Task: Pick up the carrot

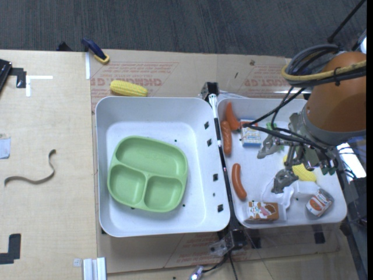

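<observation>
The carrot (225, 139) is seen lying in the right bin (335, 214), along its left wall, beside a hot dog (232, 116) and above another sausage (238, 181). Nothing is yet lifted. The tool (284, 179) is held low over the middle of that bin, near a yellow item (304, 172) and well apart from the carrot. Whether the tool is released or clenched cannot be told; nothing is seen grasped. The approach and grasp are judged still to be done.
</observation>
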Tool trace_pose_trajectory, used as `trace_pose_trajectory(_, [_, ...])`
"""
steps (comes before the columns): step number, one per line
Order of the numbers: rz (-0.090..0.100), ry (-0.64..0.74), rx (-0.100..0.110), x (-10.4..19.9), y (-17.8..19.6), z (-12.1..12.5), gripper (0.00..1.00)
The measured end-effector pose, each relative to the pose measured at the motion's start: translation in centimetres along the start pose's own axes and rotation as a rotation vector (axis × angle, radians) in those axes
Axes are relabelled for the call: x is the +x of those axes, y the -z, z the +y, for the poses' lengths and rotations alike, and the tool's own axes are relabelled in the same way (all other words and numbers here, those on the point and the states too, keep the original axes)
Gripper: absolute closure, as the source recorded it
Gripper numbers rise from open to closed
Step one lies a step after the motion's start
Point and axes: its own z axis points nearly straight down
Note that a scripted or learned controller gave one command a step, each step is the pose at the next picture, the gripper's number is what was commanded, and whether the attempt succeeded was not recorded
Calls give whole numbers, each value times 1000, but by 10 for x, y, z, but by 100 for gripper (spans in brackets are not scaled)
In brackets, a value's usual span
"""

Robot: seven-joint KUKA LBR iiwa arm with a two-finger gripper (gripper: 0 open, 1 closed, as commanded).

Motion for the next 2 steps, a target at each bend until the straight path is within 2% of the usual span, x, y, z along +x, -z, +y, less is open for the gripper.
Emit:
trace_pose_trajectory(1, [3, -148, -1, 8, -24, 60, 0])
trace_pose_trajectory(2, [-2, 155, 0, 8, 30, -38, 0])
